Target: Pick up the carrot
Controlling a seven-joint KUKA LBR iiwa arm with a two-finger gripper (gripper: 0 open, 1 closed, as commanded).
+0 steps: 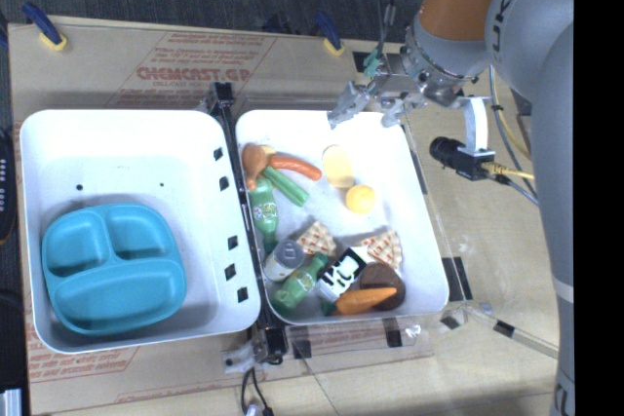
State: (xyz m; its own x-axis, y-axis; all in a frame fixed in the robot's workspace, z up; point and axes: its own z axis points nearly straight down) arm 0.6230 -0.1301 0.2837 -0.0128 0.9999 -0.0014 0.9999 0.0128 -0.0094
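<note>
In the right white bin (pixel 421 209), the slim orange carrot (pixel 295 167) lay near the far-left corner beside a green bean (pixel 287 187). Gripper (pixel 366 112) hovered above far rim, fingers spread, empty. Advised approach: descend leftward, straddle carrot crosswise.

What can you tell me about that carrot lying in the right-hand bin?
The carrot is a slim orange piece, smooth and glossy like plastic toy food. It lies flat near the upper left of the right bin, pointing slantwise down to the right. A green vegetable lies against its lower side, and its left end meets a brownish item. The gripper hangs above the bin's far rim, apart from it.
</note>
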